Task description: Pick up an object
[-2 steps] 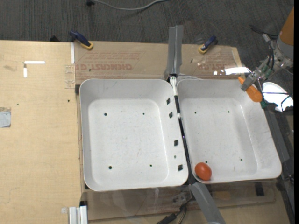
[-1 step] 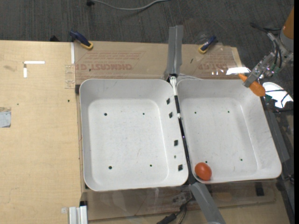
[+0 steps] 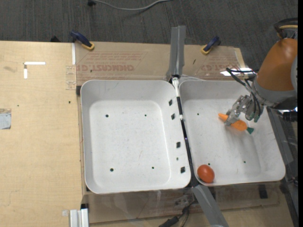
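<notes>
An orange carrot-shaped toy (image 3: pixel 240 125) with a green end (image 3: pixel 250 130) lies in the right bin (image 3: pixel 222 93), toward its right side. My gripper (image 3: pixel 234 119) is down right over the carrot's middle and covers part of it, so orange shows on both sides of the grey tip. The arm's orange band (image 3: pixel 277 67) and grey wrist reach in from the right edge above the bin. A round orange-red ball (image 3: pixel 205 173) rests in the right bin's near left corner, well away from the gripper.
The left bin (image 3: pixel 94 98) sits beside the right one, with a grey divider bar (image 3: pixel 177 56) between them. Two clamps (image 3: pixel 81 39) (image 3: pixel 210 45) hold cardboard at the back. Wooden benchtop (image 3: pixel 33 126) extends to the left.
</notes>
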Robot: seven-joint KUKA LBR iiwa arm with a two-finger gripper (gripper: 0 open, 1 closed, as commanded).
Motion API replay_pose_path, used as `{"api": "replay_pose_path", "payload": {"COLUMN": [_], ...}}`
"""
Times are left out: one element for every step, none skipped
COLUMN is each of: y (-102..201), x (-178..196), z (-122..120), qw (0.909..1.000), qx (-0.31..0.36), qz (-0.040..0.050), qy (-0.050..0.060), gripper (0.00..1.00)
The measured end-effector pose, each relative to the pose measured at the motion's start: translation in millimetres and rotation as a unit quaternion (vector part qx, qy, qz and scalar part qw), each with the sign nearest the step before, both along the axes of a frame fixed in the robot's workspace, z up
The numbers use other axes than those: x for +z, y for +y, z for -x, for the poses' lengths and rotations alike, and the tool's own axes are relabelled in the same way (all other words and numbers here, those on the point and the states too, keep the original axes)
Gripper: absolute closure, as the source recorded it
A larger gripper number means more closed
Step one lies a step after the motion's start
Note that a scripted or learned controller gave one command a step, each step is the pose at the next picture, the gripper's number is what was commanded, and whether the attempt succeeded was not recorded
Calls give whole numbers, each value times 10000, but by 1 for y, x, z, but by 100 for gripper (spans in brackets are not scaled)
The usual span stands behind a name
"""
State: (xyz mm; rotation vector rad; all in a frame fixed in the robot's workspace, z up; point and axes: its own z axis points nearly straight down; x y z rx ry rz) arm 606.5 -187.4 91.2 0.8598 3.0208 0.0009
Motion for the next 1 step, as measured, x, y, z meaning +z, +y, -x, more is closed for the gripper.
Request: {"api": "replay_pose_path", "payload": {"y": [-35], "x": [189], "z": [-24], "qw": [9974], "qx": [715], "qz": [10], "qy": [-20], "gripper": [100]}}
